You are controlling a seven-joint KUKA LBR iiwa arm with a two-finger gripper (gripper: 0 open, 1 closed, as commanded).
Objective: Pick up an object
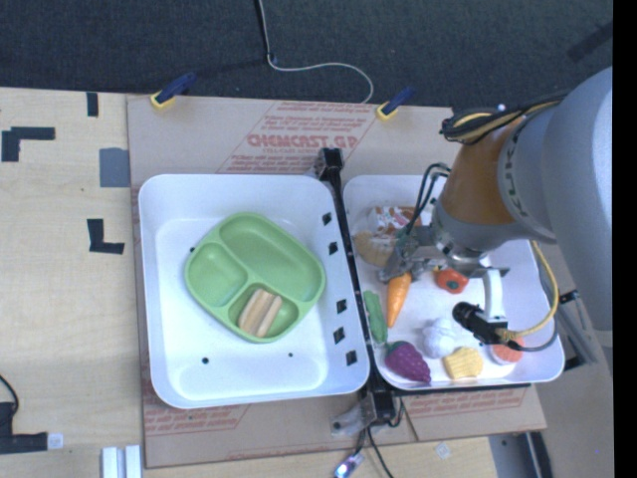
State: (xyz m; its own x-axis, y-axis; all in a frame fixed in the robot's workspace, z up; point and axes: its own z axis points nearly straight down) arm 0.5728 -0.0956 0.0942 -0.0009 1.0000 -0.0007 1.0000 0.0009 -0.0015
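Behind both bins, red "CHEMCAST" lettering on cardboard

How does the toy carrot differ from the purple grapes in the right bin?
The carrot is orange, long and tapered; the grapes are purple, squat and lumpy. The carrot lies near the bin's middle, just below the gripper; the grapes sit lower, near the front edge. Both are toy foods in the right bin.
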